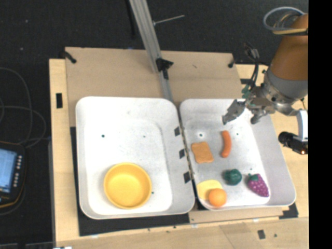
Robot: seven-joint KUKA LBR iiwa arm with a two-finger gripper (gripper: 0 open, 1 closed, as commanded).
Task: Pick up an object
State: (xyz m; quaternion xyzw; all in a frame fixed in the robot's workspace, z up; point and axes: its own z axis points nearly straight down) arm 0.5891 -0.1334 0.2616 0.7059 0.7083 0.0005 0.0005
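Gripper (243,112) hangs over the far part of the right bin (275,154), jaws spread, nothing between them. Just near of it lies the carrot (225,143), toast (202,152) to its left. Orange (217,196), a green item (233,177) (probably broccoli) and grapes (258,184) sit along the near edge. Yellow bowl (127,184) is in the left bin (124,118).

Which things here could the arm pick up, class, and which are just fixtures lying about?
Could be picked:
carrot
toast
orange
green vegetable
grapes
yellow bowl

Fixtures:
left bin
right bin
metal pole
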